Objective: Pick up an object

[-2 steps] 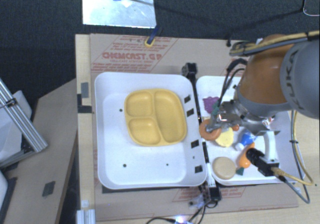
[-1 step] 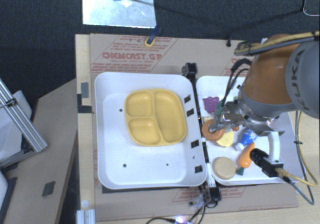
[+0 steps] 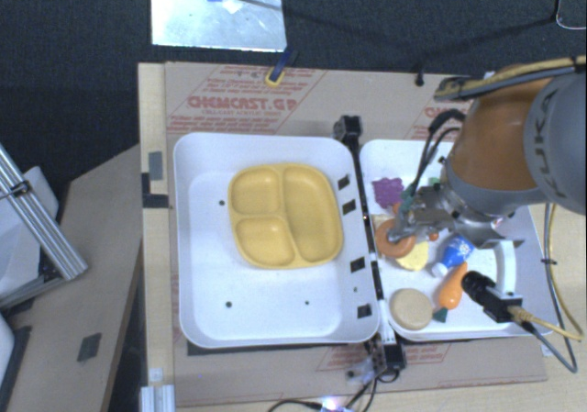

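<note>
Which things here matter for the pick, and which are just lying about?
In the job: gripper, orange toy just below it (likely target), right bin.
Lying about: purple grapes, carrot, tan disc, yellow plate in the left bin.

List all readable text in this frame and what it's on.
"CHEMCAST. G P": red print on the brown sheet under the white bins, far edge.
Smaller red line beneath it: too small to read.
Red print on the sheet's near edge: blurred, unreadable.
Red print at far right, partly hidden by the arm: unreadable.
</note>
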Robot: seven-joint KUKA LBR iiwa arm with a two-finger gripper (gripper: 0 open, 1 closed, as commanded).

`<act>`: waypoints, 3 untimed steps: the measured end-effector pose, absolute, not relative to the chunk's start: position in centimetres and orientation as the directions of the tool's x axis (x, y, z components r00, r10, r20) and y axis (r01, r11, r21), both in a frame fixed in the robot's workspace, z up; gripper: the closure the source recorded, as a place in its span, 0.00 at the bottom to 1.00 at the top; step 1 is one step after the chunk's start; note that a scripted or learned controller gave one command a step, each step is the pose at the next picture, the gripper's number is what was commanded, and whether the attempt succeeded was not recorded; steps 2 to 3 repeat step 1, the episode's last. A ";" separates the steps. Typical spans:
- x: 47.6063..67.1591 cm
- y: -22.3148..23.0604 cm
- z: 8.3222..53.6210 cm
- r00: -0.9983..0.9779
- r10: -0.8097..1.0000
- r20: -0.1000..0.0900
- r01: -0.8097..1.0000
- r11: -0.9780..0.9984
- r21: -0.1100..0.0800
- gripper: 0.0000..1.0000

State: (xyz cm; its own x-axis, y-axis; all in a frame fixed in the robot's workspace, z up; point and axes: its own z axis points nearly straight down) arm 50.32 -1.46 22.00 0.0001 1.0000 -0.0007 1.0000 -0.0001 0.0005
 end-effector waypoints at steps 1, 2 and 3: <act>49.3 0.1 22.8 -0.006 1.000 0.001 1.000 0.006 0.001 1.00; 49.3 0.1 22.8 -0.006 1.000 0.001 1.000 0.006 0.001 1.00; 49.3 0.1 22.8 -0.006 1.000 0.001 1.000 0.006 0.001 1.00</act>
